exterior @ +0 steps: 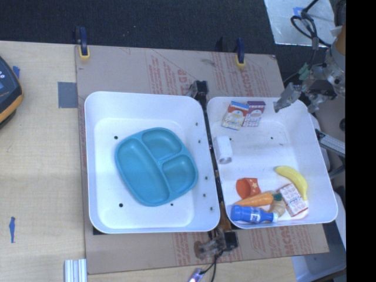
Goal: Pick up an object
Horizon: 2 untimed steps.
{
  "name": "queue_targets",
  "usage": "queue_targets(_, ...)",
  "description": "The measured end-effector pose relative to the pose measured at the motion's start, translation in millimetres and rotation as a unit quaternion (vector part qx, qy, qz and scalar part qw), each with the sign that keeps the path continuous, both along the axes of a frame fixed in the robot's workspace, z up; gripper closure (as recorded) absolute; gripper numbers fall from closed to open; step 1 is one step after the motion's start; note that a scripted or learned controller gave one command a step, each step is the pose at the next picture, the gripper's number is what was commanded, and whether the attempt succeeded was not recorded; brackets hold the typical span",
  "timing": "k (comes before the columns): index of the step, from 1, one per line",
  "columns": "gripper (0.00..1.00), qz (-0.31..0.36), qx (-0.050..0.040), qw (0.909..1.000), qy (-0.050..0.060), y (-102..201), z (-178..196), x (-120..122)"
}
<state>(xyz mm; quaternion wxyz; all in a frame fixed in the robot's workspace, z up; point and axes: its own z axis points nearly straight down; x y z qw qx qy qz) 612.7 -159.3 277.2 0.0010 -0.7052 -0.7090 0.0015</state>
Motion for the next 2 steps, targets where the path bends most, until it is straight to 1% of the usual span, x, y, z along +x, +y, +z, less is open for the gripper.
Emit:
queue_targets(1, 0.0, 0.0, 0.0002, 1.0, 0.001, 20, -106, -96)
queue_targets(2, 0.0, 0.001, 0.0004, 1.0, 0.0, 66, -146, -101)
